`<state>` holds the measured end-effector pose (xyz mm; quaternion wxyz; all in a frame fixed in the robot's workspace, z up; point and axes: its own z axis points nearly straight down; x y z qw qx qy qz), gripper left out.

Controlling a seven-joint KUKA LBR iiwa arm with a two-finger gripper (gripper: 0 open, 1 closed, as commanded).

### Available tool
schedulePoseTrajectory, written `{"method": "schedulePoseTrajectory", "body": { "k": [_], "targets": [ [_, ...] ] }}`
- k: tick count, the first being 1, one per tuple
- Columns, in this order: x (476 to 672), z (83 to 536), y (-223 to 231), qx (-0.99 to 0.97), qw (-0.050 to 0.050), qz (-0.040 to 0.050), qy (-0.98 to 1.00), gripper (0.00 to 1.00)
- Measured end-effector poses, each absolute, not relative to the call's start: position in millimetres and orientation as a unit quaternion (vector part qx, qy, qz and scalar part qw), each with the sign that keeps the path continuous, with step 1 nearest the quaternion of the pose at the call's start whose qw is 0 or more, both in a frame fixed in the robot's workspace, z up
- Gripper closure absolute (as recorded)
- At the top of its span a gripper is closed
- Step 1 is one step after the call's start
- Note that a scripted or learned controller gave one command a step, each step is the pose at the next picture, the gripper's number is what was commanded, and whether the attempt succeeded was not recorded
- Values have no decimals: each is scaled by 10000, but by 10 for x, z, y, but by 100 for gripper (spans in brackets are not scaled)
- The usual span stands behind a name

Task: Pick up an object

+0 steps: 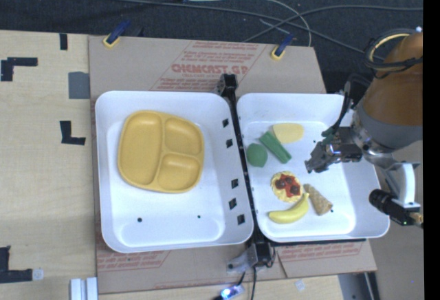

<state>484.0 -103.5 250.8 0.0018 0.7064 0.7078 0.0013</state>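
1. Left bin (110,175) holds a yellow divided plate (161,151).
2. Right bin (344,219) holds the toy food.
3. Gripper (317,161) hovers over the right bin's right half, grasping nothing; finger spread unclear.
4. Banana (290,211) lies nearest, beside a small pizza (287,186) and cone (319,200).
5. Green pieces (268,149) lie far-left.

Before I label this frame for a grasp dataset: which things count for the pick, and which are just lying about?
For the pick:
end effector
banana
small pizza
yellow wedge
green pieces
brown piece
right bin

Lying about:
yellow divided plate
left bin
cardboard sheet
cables
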Motion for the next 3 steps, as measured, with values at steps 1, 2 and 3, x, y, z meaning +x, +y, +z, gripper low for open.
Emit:
{"method": "schedulePoseTrajectory", "body": {
  "k": [1,2,3],
  "targets": [
    [4843,2562,-1032,7067,-3,-1,7075,100],
    [4972,2428,-505,7051,-14,-7,7091,100],
    [5114,2433,45,7048,-7,-3,7094,100]
  ]
}}
